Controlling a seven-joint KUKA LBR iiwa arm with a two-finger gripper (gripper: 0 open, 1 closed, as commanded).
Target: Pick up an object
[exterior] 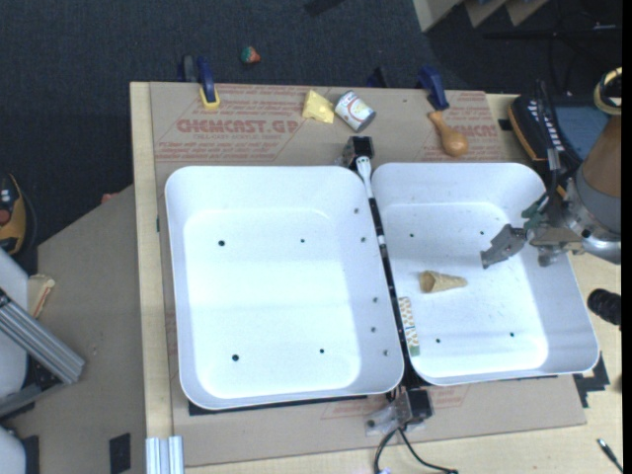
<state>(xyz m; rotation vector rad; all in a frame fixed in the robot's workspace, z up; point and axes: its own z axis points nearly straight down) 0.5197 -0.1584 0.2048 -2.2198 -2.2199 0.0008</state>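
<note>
While the grey two-finger hand (500, 251) hovers over the right shallow white plastic bin (474, 181), finger state indiscernible, approach is in hand; next, descend leftward onto the small tan cone-shaped object (440, 282).

A brown board (247, 126) with red letters lies under two white bins (197, 265). On its upper part, near the frame's top centre, rest a yellow wedge (318, 108), a small white can (355, 111) just beside it, and a tan pear-shaped piece (449, 134) further right. Blue clamps (205, 79) grip the upper edge.
</note>
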